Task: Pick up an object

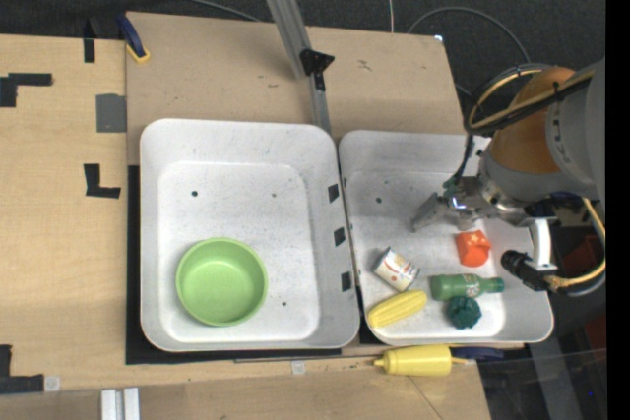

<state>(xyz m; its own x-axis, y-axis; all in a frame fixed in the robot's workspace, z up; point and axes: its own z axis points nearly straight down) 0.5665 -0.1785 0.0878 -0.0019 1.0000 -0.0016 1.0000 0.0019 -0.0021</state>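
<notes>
White right bin [394, 162], green bottle [466, 287] lengthwise left-right, cap rightward.

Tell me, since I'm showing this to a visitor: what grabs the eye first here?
The bright green bowl alone in the left bin, then the colourful cluster low in the right bin: an orange piece, a green bottle, a yellow corn cob. The gripper hovers just above them.

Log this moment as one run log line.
gripper: open, over right bin, holding nothing | nearest: orange object | also there: green bottle, corn | left bin: green bowl
</notes>
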